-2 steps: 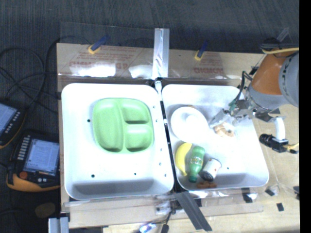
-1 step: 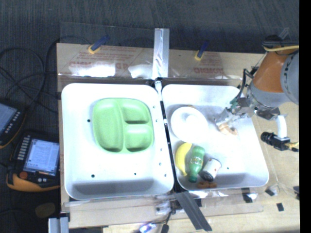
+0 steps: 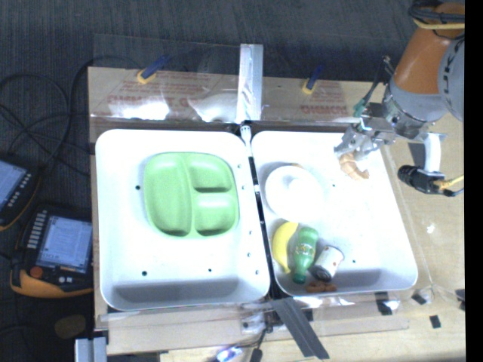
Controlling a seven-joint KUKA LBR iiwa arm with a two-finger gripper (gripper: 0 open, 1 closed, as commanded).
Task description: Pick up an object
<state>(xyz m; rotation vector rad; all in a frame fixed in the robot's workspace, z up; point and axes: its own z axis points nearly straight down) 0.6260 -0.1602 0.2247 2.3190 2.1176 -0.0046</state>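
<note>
My gripper (image 3: 353,148) hangs over the far right part of the right bin (image 3: 392,225), reaching in from the right. A small tan curved object (image 3: 355,170) lies directly under its tip, touching or nearly touching it; whether it is gripped is unclear. Further into the bin lies a white round dish (image 3: 294,187). At the front of the bin are a yellow rounded object (image 3: 281,243), a green bottle (image 3: 304,253), a small white can (image 3: 329,262) and a little brown piece (image 3: 323,285).
The left bin (image 3: 121,262) holds a green divided tray (image 3: 190,193). A metal divider (image 3: 250,81) stands at the back between the bins. Handheld control units (image 3: 56,243) lie off the bench to the left.
</note>
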